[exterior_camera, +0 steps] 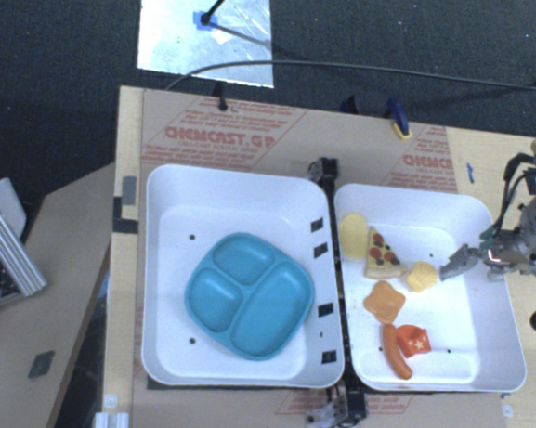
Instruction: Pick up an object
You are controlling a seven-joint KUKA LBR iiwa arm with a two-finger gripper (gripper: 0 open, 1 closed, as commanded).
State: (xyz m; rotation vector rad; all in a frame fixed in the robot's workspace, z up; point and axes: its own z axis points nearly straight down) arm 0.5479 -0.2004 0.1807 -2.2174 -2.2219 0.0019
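Observation:
Several toy foods lie in the right bin (502,361): a pale yellow piece (353,233), a pizza slice (382,254), a small yellow chunk (422,277), an orange piece (384,302), a red pepper piece (414,340) and an orange sausage (398,352). My gripper (457,264) reaches in over the bin's right side, low and just right of the small yellow chunk. Nothing shows in its grasp.
The left bin (180,201) holds a blue divided plate (249,295). A black clip strip (327,260) runs between the two bins. Cardboard (229,130) lies under both bins, and cables (518,184) hang near the arm at the right.

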